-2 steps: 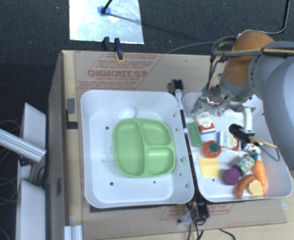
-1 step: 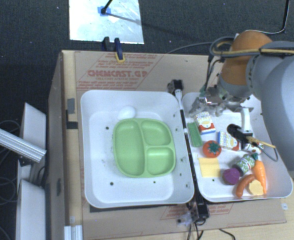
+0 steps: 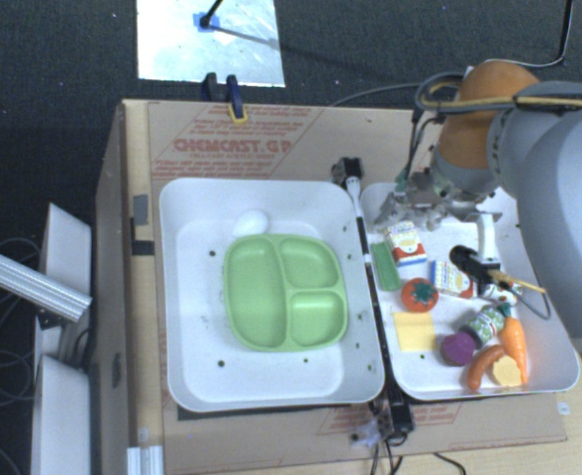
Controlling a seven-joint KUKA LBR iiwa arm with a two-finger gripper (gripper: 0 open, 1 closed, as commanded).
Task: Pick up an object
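Observation:
My gripper [image 3: 413, 204] hangs over the far left corner of the right bin [image 3: 558, 364], just above a small white and red carton [image 3: 406, 243]. Nothing can be seen held in it. Below the carton lie a green stick [image 3: 383, 263], a red tomato [image 3: 420, 294] and a flat yellow square [image 3: 415, 332]. Toward the near right corner sit a purple piece [image 3: 457, 347], a green and white can [image 3: 486, 323], an orange carrot [image 3: 515, 338] and an orange sausage shape [image 3: 478, 365]. A small printed box [image 3: 451, 280] lies beside the tomato.
The left bin [image 3: 197, 364] holds a green divided plate [image 3: 283, 293] and a small white object [image 3: 251, 223] behind it. The grey arm [image 3: 558, 186] covers the right bin's far right side. A black rail [image 3: 362, 236] runs between the bins.

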